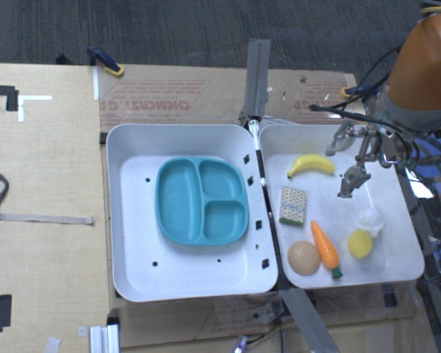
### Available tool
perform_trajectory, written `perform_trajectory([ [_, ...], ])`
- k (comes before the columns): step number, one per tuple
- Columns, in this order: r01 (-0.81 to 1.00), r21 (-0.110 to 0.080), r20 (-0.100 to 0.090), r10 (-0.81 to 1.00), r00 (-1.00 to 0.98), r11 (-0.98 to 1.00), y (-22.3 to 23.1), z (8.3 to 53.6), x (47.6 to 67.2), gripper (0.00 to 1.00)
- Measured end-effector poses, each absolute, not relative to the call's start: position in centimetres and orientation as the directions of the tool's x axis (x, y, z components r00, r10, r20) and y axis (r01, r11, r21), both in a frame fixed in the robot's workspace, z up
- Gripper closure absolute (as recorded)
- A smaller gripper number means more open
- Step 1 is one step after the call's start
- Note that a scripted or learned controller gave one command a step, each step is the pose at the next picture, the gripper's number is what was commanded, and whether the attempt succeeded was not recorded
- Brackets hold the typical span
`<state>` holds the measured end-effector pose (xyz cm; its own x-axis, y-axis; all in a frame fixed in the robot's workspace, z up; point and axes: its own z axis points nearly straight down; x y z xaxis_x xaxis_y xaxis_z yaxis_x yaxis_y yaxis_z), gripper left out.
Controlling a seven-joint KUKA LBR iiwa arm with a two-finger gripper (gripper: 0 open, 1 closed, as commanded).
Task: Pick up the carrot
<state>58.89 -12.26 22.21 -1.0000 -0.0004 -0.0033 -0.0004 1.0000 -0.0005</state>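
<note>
Right bin [397, 271], near edge: carrot [325, 246] lies diagonal, green tip toward the near rim, tan ball [303, 257] beside it. Gripper [350, 184] hovers above, grasping nothing; jaw gap unclear.

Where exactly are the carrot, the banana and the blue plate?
carrot [324, 245]: camera view, middle of its orange body.
banana [312, 165]: camera view, middle of its curve.
blue plate [162, 201]: camera view, left rim.

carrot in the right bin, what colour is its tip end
The orange plastic carrot ends in a small dark green tip, seen in the camera view.
</note>
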Motion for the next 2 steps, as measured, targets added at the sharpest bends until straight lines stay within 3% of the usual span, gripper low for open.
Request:
perform_trajectory([
  [1, 0.107, 0.0, -0.015, 0.107, -0.994, 0.994, -10.4, 9.9, 54.9, 0.0],
  [2, -0.01, -0.005, -0.026, -0.01, -1.0, 1.0, -10.9, 10.0, 50.1, 0.0],
])
